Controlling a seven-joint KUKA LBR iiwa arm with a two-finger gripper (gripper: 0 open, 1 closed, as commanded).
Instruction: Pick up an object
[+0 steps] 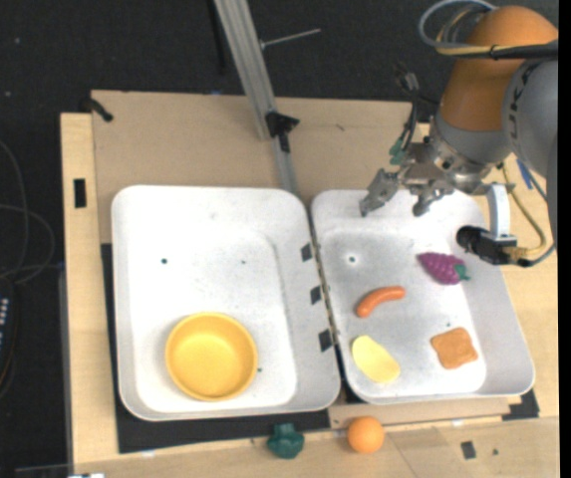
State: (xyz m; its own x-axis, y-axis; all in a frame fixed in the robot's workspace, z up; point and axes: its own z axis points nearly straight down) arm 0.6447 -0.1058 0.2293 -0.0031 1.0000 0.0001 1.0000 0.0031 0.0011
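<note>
While the gripper (402, 199) is hovering with fingers apart, gripping nothing, over the right bin's (504, 366) far edge, the orange sausage (379, 300) is lying nearer the camera, its long axis running left-right

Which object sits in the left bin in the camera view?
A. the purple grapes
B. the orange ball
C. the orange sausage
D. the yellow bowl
D: the yellow bowl rests in the left bin near its front, while the grapes and sausage lie in the right bin, and the orange ball sits on the bench outside both.
</note>
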